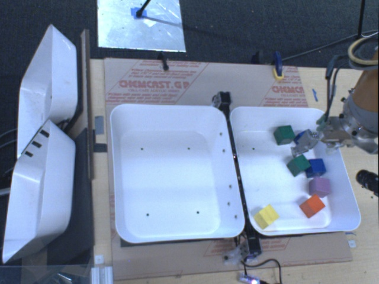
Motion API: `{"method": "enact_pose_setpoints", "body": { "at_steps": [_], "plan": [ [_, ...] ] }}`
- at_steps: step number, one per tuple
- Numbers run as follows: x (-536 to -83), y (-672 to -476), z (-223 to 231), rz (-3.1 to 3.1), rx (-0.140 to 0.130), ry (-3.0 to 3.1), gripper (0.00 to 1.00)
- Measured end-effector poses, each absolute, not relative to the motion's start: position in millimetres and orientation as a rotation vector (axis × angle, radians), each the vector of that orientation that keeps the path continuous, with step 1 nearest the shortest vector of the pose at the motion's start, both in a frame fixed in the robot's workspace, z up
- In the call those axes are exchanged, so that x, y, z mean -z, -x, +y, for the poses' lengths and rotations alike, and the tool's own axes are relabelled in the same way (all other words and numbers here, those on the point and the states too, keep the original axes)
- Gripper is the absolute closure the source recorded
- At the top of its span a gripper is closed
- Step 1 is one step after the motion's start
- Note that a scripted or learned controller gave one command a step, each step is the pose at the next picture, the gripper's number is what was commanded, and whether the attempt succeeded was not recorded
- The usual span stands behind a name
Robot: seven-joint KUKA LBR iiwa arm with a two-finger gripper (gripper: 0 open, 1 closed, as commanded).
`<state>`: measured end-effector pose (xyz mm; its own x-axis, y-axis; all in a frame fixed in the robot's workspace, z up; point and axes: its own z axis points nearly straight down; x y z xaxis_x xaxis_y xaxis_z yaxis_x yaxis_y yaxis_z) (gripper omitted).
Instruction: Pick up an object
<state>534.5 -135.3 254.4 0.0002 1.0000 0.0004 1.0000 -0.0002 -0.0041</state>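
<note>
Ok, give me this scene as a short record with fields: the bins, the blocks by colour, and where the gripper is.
right bin: holds all six blocks
green blocks: one at the back, one mid-bin
blue block: touching the mid-bin green block
purple block: toward the bin's right side
orange block: just in front of purple
yellow block: front left corner
gripper: between the two green blocks

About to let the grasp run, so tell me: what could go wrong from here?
The pincer sits among crowded blocks: two green blocks and a blue block lie close together, so it may nudge neighbours or catch two. That cluster is near the right bin's far wall, so a block could be pushed against it.
</note>
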Motion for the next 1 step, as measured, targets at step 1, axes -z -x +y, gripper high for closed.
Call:
{"method": "enact_pose_setpoints", "body": {
  "at_steps": [1],
  "plan": [
    [-256.8,-535.5,-135.2,-2.222,0.001,2.222,0.00]
  ]
}}
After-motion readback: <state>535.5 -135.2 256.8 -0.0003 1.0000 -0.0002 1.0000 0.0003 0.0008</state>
